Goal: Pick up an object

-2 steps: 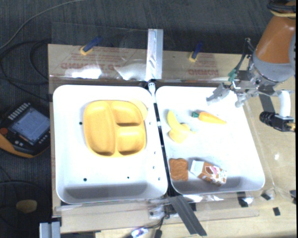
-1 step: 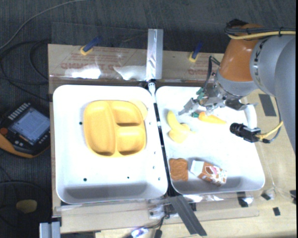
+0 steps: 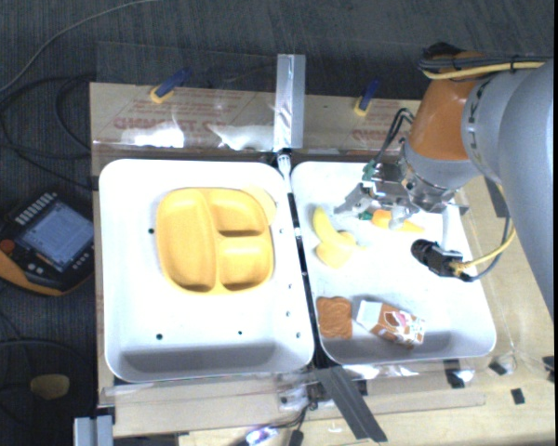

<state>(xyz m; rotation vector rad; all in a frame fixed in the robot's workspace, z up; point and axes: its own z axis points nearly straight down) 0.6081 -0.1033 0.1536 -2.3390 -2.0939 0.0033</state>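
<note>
Arm reaches in over the right bin. Claw sits low in the bin's upper part, close to the floor.

Claw state: cannot tell how far open it is, or whether it has hold of anything. A small orange piece shows right at the claw tip, with a bit of green just left of it. Whether these are gripped, merely touched, or part of the tool is not resolvable from this angle.

Candidate objects, relative to claw:
- Pale yellow soft-looking object, just left and slightly below the claw; apart from it.
- Brown ridged block, well below, left.
- Small printed packet, well below, beside the brown block.
- Yellow divided tray, far left, in the left bin.

Step in hand (judgement): descent/grasp phase on the small orange piece near the tip. Lift not yet done.

Next move calls for: confirmed closure on the target, then a straight vertical lift. If the tip is empty, re-target; the pale yellow object is nearest. Small target, so a slip is likely.
</note>
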